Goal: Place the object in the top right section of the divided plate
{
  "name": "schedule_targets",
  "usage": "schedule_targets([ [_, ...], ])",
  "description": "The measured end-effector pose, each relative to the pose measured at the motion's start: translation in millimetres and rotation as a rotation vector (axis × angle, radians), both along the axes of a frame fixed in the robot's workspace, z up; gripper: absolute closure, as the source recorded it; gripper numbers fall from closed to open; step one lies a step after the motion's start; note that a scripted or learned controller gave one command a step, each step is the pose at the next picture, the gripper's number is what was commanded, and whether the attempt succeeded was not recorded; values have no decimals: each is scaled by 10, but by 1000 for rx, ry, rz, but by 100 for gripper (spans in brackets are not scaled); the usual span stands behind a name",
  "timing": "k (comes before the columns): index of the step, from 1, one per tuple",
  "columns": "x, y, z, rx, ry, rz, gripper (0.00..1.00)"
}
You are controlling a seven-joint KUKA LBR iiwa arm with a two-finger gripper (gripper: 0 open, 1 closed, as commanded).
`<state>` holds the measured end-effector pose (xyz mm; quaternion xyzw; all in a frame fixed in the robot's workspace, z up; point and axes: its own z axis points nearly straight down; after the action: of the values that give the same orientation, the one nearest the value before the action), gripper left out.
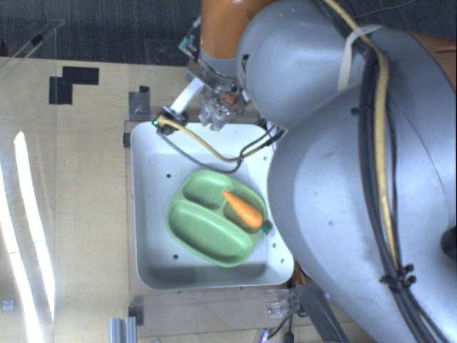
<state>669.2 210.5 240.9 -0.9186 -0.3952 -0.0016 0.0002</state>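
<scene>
Grey arm over 1 bin: 1 plate, 1 carrot.

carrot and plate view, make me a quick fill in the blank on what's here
1. The carrot is coloured ____.
2. It lies on a divided plate that is coloured ____.
3. The plate rests inside a shallow ____ bin.
4. The arm's band above the wrist is ____.

Missing words: orange; green; white; orange
</scene>
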Motion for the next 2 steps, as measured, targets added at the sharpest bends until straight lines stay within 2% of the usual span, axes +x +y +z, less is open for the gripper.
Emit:
schedule_targets([
  [1,-5,10,-8,-1,1,2,0],
  [2,-2,38,98,0,0,13,100],
])
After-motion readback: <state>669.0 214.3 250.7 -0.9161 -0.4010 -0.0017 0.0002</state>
